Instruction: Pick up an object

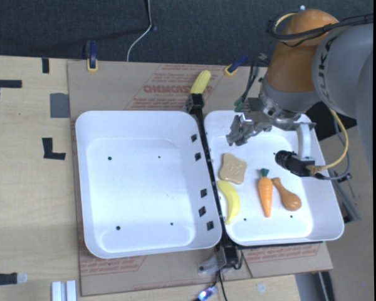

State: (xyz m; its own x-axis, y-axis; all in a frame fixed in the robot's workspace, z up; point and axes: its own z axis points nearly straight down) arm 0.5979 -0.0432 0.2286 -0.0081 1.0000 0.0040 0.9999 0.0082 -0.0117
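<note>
In the right bin (313, 227) lie a slice of toast (232, 168), a yellow banana (229, 200) against the bin's left wall, an orange carrot (266, 196) and a brown drumstick (287, 195). My gripper (239, 133) hangs over the bin's back left part, just above and behind the toast, pointing down. Nothing shows between its fingers. The grey arm with its orange band reaches in from the upper right.
The left bin (88, 127) sits beside the right one, with black clips along the shared wall. A yellow-handled clamp (199, 85) holds the back edge between the bins. A black cable (294, 163) loops over the right bin's right side.
</note>
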